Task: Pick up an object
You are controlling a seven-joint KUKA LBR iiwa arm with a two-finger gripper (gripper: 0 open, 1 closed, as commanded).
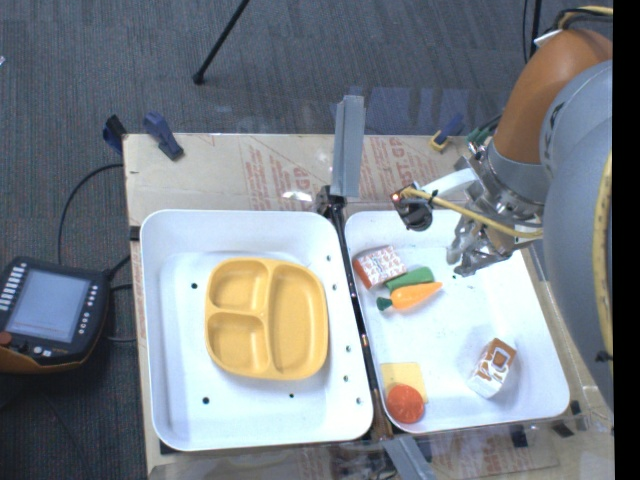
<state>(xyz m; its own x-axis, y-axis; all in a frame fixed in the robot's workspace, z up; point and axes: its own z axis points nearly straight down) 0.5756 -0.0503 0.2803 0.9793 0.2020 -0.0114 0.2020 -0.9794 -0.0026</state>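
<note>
Red round toy (406, 402) on a yellow square piece (402, 376) sits at the near edge of the right bin (520, 313), well below-left of the jaws (470, 255). Jaws hang over the right bin's upper area, nothing seen between them; open or closed, cannot tell. Toy carrot (412, 295) lies just left of the jaws, with a green piece (411, 277) and a red-white packet (379, 264) beside it. Small carton (492, 365) lies below the jaws. Yellow divided plate (267, 318) sits far left in the left bin (170, 368). Both bins rest on the worktop (250, 168).
</note>
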